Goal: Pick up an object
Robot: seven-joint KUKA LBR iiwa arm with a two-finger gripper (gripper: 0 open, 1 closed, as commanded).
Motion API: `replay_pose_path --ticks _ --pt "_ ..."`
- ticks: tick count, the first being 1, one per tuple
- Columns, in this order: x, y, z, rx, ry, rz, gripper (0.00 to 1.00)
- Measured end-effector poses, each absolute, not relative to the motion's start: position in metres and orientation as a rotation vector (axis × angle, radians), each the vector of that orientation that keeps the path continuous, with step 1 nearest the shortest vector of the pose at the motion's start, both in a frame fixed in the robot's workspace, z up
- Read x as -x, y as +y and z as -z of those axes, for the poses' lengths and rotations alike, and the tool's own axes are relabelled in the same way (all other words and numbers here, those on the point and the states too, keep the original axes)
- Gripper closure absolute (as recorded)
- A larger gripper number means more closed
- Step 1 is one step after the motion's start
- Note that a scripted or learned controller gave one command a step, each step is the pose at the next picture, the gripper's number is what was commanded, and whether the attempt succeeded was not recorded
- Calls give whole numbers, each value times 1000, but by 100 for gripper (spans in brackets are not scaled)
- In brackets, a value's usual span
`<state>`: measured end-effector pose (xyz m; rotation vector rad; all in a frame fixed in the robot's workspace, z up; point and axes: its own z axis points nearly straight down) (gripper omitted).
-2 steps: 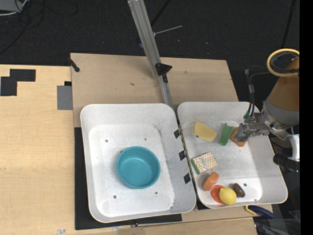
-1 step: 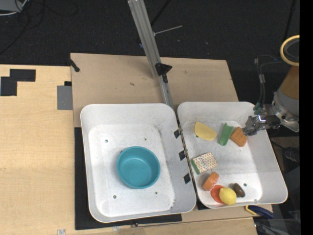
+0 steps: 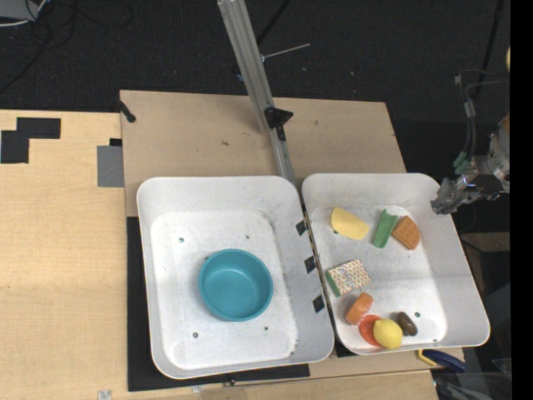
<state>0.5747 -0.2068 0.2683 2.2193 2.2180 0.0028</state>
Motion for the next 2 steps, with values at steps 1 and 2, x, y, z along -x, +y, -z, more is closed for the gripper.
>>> replay_pose_path --ticks 1,2 --pt "-582 -166 -260 -2219 2225 0 100" --pt "-599 -114 -246 -2219 2227 0 100"
